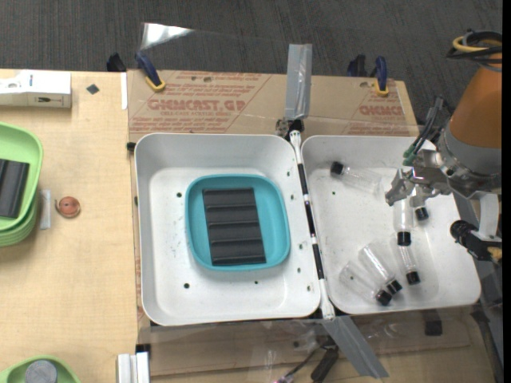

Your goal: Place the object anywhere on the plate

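A teal plate with a dark ridged insert sits in the left white bin. Several clear vials with black caps lie in the right bin: one at the back left, one near the middle right, and a pair at the front. My gripper hangs over the right bin's right side, just above another vial. It is well to the right of the plate.
A cardboard sheet clamped at the back lies behind the bins. On the wooden bench to the left are a green tray, a small round orange piece and a white box.
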You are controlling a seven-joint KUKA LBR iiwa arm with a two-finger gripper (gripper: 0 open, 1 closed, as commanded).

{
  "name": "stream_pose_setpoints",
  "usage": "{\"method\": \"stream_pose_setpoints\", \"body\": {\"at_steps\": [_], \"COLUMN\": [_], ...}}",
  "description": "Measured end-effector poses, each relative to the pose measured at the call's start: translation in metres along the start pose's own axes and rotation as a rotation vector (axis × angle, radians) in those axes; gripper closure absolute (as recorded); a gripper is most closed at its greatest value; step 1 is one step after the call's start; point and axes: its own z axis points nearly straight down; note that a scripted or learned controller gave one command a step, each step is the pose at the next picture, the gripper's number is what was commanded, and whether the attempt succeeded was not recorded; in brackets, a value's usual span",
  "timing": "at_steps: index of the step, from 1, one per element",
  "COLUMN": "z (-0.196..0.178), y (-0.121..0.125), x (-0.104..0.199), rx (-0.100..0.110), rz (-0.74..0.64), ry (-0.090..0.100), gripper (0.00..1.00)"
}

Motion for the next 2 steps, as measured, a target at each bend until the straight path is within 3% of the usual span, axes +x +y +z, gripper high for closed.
{"method": "stream_pose_setpoints", "body": {"at_steps": [1, 2], "z": [0.001, 0.02], "y": [-0.005, -0.037], "x": [0.062, 0.128], "rx": [0.002, 0.003], "rz": [-0.065, -0.175], "ry": [0.0, -0.001], "gripper": [1.0, 1.0]}}
